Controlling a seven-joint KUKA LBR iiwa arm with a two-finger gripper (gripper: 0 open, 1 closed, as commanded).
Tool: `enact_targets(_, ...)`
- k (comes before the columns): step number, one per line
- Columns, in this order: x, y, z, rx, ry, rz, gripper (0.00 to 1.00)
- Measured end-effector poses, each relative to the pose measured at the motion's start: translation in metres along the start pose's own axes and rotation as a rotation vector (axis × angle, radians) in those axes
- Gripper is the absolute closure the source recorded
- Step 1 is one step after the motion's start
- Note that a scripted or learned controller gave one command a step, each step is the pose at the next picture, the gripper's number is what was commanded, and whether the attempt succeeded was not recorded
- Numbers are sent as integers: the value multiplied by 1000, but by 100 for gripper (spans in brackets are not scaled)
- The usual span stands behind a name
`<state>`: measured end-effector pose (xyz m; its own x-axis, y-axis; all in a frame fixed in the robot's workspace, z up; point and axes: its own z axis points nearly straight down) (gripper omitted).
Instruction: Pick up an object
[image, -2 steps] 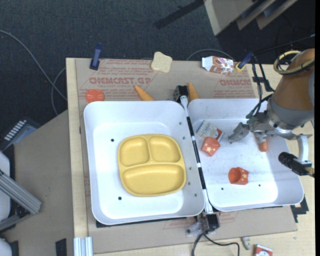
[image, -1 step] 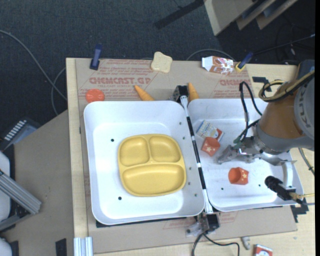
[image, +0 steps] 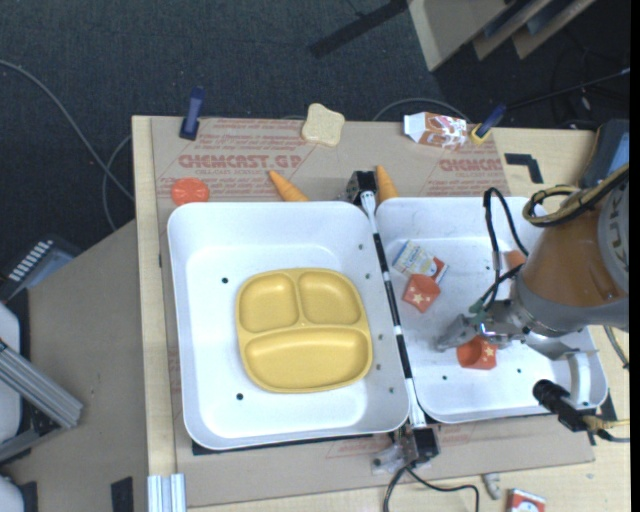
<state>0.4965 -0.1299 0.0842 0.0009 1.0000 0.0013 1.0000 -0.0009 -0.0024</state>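
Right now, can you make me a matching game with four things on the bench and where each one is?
Things:
1. yellow divided tray
2. orange-red block
3. slice of bread
4. orange disc

Places:
A. on the brown board behind the bins, near its middle
B. in the left bin
C. on the brown board just behind the left bin's back left corner
D. in the right bin, next to the pincer

Pairs: 1-B, 2-D, 3-A, 4-C
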Motion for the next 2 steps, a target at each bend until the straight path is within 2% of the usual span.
enact_targets(1, 0, 0, -10, -2, -1, 0, 100)
enact_targets(2, 0, 0, -10, -2, -1, 0, 0)
